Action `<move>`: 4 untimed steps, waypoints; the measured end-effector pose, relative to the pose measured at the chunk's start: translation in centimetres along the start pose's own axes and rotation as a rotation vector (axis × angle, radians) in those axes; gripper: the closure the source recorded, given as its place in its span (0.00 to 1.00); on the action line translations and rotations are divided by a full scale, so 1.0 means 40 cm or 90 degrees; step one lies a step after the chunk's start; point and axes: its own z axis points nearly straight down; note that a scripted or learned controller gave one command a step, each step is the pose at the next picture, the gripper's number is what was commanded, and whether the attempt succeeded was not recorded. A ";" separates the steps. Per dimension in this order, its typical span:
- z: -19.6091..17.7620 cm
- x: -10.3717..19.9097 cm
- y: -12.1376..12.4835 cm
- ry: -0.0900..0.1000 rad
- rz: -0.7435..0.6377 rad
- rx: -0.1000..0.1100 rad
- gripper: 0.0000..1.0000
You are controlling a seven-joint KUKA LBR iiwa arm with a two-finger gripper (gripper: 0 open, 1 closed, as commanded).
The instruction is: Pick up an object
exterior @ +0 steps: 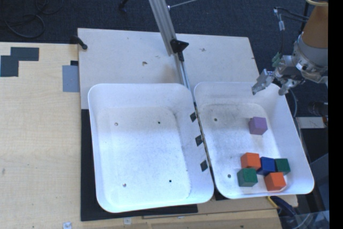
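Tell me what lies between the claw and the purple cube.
In the camera view, just bare white bin: the claw hangs above the right bin's far rim, and nothing sits on the floor between it and the purple cube.

Six blocks [258,125], two bins [140,95]

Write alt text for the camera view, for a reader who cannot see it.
The grey arm's two-finger gripper hovers above the far right rim of the right shallow white bin, holding nothing. That bin contains a purple block lying alone and, nearer the camera, a cluster of two orange, two green and one blue block. The left shallow white bin sits beside it.
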 end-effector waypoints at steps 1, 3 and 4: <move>0.378 -0.048 -0.096 0.000 0.004 -0.002 0.00; 0.376 -0.047 -0.088 0.000 0.004 -0.002 0.00; 0.371 -0.046 -0.128 0.000 0.003 -0.001 0.00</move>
